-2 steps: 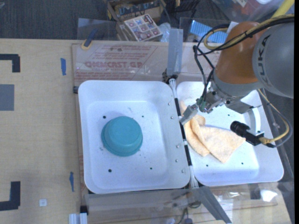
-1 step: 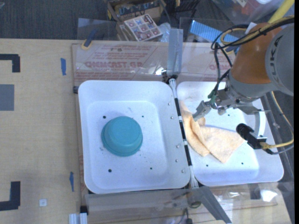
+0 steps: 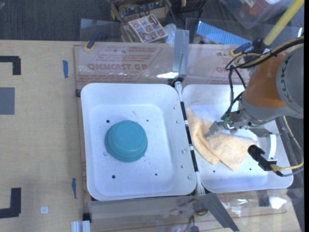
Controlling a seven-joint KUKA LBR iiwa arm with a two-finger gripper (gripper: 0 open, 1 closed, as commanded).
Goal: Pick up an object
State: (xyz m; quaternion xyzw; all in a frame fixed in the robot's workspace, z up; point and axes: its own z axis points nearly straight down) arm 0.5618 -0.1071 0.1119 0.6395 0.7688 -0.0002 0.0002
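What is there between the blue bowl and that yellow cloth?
In the camera view, the bowl sits in the left bin and the cloth in the right bin. Between them lie bare white bin floor and the two bins' adjoining rims.

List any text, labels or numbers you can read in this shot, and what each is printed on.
Faint red lettering on the clear plastic sheet behind the white bins: too washed out to read.
Colourful printed box in the clutter above: pictures, no legible words.
Teal round bowl, yellow crumpled cloth, grey robot arm: no markings visible.
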